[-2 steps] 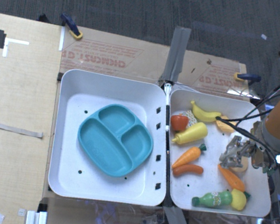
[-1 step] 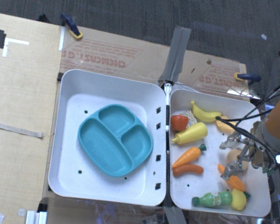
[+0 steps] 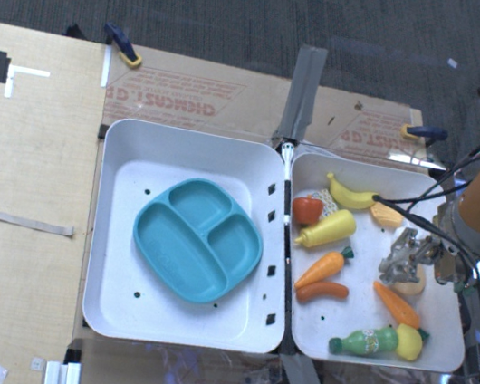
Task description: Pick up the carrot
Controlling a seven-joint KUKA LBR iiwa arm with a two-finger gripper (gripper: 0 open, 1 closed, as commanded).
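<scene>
Two orange carrots lie in the right bin [image 3: 445, 361]. One carrot [image 3: 320, 269], with a green top, sits left of centre and points down-left. The other carrot [image 3: 397, 304] lies on the right side, pointing down-right. My gripper [image 3: 398, 263] hangs low over the right part of the bin, just above and slightly left of the right-hand carrot. A small beige object [image 3: 409, 284] is right below it. Nothing is visibly held.
Around the carrots lie a banana [image 3: 350, 195], a red tomato [image 3: 307, 209], a yellow vegetable [image 3: 327, 228], a reddish sausage [image 3: 325, 291], a green bottle [image 3: 364, 341] and a yellow lemon [image 3: 412, 342]. The left bin [image 3: 101, 300] holds a blue divided plate [image 3: 199, 240].
</scene>
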